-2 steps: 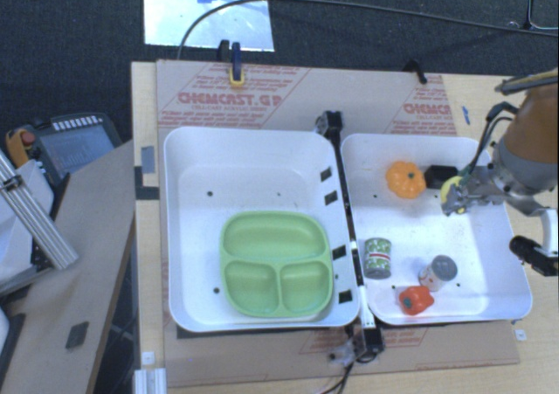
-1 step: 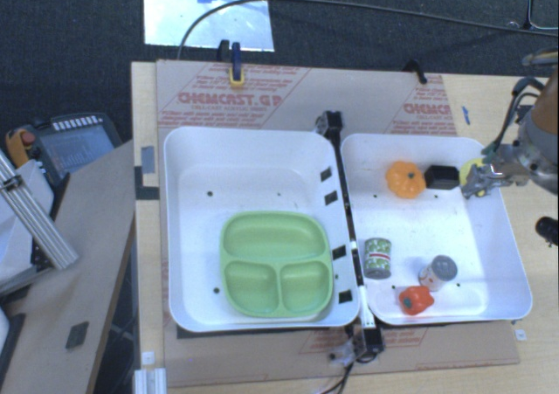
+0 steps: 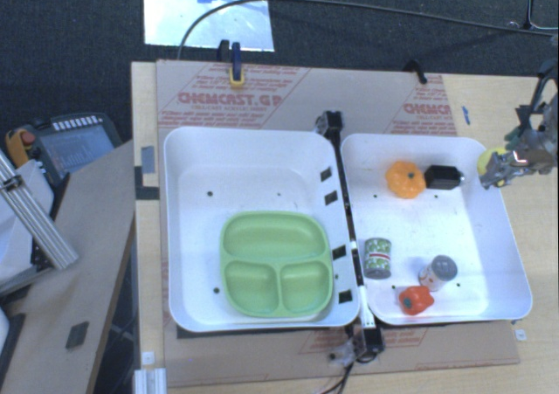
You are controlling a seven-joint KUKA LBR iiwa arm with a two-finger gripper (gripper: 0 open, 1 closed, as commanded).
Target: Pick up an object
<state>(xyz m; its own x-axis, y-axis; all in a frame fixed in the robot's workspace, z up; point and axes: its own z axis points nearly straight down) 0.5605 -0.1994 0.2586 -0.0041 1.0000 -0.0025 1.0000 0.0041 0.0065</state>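
A small yellow object, round and bright, sits between the fingers of the gripper, which pinch it just past the right bin's upper right rim. In that bin lie an orange pumpkin, a black block, a green-labelled can, a grey-capped bottle and a red pepper. The left bin holds a green divided plate.

Two white bins sit side by side on a bench. The left bin holds a green divided plate in its lower half. The right bin holds an orange pumpkin touching a black block near its upper edge, and a small can, a grey-capped bottle and a red pepper lower down. The gripper sits at the frame's right edge, at the bin's upper right rim, a yellow-green thing just beside it.
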